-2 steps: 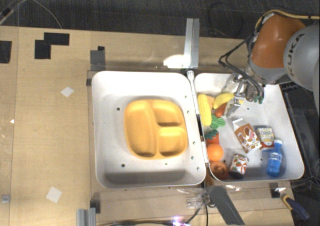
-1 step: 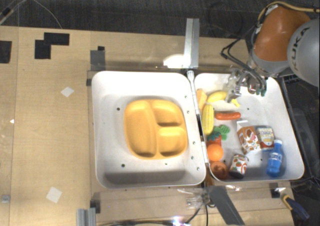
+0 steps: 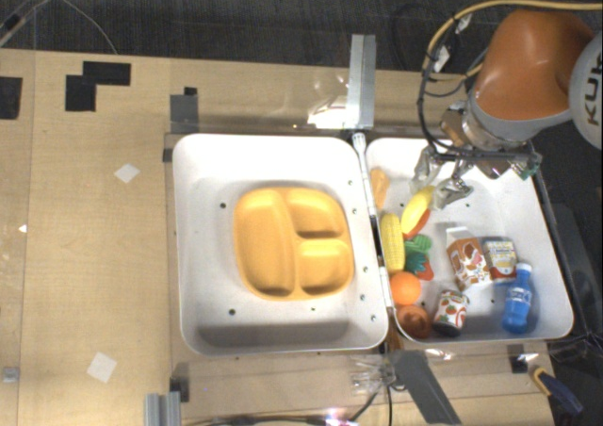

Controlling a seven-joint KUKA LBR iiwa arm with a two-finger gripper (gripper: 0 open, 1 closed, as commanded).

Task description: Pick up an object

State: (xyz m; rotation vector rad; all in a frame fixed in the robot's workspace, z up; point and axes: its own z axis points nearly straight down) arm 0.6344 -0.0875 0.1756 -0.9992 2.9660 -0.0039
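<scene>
Over the right bin (image 3: 551, 254), near its back edge, the gripper (image 3: 443, 179) hovers.
Its jaws look spread, pinching nothing; a yellow toy (image 3: 415, 211) lies just beside them.

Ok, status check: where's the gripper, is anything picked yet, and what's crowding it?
Gripper low over right bin, fingers not readable. Yellow toy just below it, grasp unconfirmed. Corn cob and orange crowd alongside.
</scene>
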